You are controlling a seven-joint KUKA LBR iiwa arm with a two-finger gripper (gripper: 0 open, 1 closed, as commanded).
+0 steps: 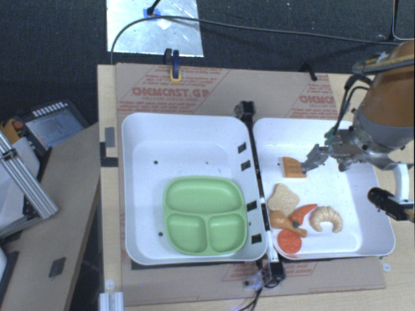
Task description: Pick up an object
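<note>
In the right bin (369, 193) lie several food toys. An orange-brown cracker square (293, 167) sits near the bin's left wall. Below it are a pale bread slice (282, 198), an orange carrot (297, 216), a tan croissant (326, 218) and a red tomato slice (290, 241). My gripper (329, 161) hangs low over the upper middle of this bin, just right of the cracker. It is open, one finger (314, 157) almost at the cracker's right edge, and nothing sits between the fingers.
The left bin (149, 141) holds a green three-part plate (205, 214) in its lower half. A black divider clip strip (253, 173) runs between the bins. Cables and a foil sheet (155, 15) lie beyond the bench's far edge.
</note>
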